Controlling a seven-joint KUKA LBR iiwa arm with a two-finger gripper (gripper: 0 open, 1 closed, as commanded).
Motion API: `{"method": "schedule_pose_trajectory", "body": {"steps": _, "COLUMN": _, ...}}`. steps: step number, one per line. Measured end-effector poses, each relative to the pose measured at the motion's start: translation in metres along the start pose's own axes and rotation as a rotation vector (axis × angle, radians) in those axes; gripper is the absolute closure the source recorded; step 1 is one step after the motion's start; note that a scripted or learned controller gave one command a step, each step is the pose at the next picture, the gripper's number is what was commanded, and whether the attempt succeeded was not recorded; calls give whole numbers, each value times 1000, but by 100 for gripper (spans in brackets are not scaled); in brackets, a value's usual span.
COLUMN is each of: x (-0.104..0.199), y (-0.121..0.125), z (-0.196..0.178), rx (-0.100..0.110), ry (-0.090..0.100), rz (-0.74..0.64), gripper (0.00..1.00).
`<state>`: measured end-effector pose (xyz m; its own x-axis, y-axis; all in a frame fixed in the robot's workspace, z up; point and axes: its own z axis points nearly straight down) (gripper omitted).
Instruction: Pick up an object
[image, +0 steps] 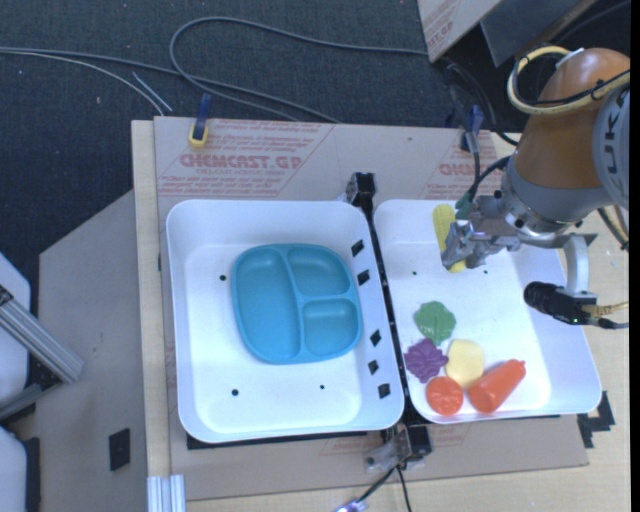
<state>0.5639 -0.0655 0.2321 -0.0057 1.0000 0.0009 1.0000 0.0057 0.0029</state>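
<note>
Toys of plastic food lie in the right bin (560, 385), most of them bunched near its front edge: a green leafy piece (435, 321), a purple grape cluster (425, 359), a pale yellow piece (465, 360), a red tomato (445, 397) and an orange carrot (497, 386), several of them touching. A yellow corn cob (444, 229) lies apart from these, near the bin's back left corner by the divider. The end effector (468, 249) hangs over the near end of that cob, overlapping it from above; whether it is spread or pressed together, I cannot tell, since the wrist hides the tips. The left bin (195, 300) carries a blue divided plate (296, 301).

The cob looks like the target, and a sensible one, being isolated. To do this well, I would centre the end effector on the cob's middle rather than its end, straddle it across the narrow width, and descend until the tips reach the bin floor before closing. A grasp at the tip would likely let the rounded, smooth plastic squirt out. Lift straight up, clear of the divider.
</note>
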Motion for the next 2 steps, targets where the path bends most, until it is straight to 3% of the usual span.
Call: {"method": "schedule_pose_trajectory", "body": {"steps": 2, "x": 93, "y": 42, "z": 10, "rx": 2, "ry": 1, "rz": 0, "gripper": 100}}
